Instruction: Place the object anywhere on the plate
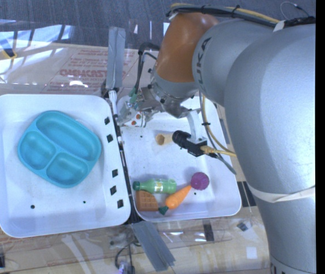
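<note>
A blue three-compartment plate [60, 148] lies in the left bin [14, 210], with nothing on it. In the right bin [222, 201], a green bottle [155, 185], an orange carrot [178, 198], a purple round piece [199, 181] and a brown waffle-like piece [146, 201] are clustered at the front edge. A small tan piece [161, 138] lies alone near the bin's middle. My gripper [134, 112] is low over the far left corner of the right bin, close to the divider between the bins. The wrist hides much of it.
The big grey arm [254, 96] with its orange band [179, 44] covers the right bin's far right part. A black cable piece [188, 142] hangs just right of the tan piece. Clear plastic sheeting [48, 67] lies behind the bins.
</note>
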Controlling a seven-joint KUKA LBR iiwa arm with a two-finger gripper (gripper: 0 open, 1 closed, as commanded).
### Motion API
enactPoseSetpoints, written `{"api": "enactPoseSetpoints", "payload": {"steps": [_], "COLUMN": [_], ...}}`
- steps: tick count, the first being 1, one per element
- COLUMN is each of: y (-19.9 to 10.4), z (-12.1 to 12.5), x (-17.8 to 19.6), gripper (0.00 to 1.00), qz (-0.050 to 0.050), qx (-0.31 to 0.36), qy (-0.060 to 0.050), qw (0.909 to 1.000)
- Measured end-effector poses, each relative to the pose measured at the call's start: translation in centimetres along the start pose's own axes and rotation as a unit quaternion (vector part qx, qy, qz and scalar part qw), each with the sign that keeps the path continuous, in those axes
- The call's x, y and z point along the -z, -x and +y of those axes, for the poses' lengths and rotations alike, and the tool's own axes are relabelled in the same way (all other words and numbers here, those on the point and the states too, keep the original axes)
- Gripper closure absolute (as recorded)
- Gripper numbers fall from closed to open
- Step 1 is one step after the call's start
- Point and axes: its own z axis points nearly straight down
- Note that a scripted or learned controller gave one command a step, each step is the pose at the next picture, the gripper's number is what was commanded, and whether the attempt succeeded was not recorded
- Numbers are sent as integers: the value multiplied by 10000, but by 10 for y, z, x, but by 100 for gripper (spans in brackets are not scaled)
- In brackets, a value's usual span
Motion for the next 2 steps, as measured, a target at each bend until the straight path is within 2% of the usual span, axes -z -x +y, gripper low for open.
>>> {"api": "enactPoseSetpoints", "payload": {"steps": [1,2], "y": [-69,-68], "z": [-26,-26], "x": [-1,-1], "gripper": [100,0], "qz": [4,3], "qx": [668,665], "qy": [-19,-17], "qw": [9978,9978]}}
